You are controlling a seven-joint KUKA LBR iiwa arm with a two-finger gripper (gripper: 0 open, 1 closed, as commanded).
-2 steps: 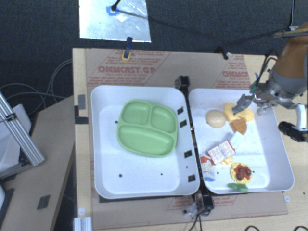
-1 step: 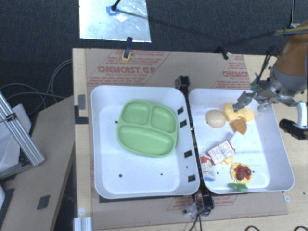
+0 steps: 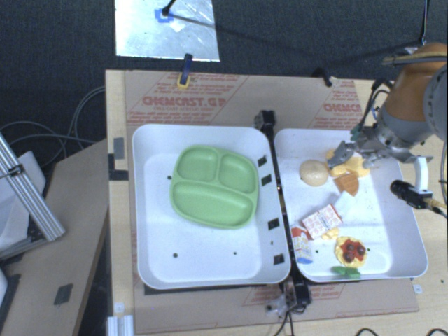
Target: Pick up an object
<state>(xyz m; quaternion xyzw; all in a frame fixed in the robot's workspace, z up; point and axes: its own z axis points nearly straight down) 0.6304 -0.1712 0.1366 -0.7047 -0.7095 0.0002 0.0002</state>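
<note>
In the right-hand bin point(image 3: 413, 254), the gripper point(image 3: 348, 154) hangs low over a yellow cheese-like wedge point(image 3: 352, 166), just right of the pale bread roll point(image 3: 314, 172). Whether its jaws are apart or together I cannot tell. The wedge looks light, stiff and likely smooth plastic; a grip across its flat sides seems safest. An orange piece point(image 3: 347, 183) touches it below.

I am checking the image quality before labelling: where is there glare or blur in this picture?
In the camera view, the metal sheet behind the bench shows bright glare; the white bins are evenly lit, with soft shadows under the green divided plate; the gripper and the yellow item under it are slightly blurred; small items in the right bin lack fine detail.
</note>
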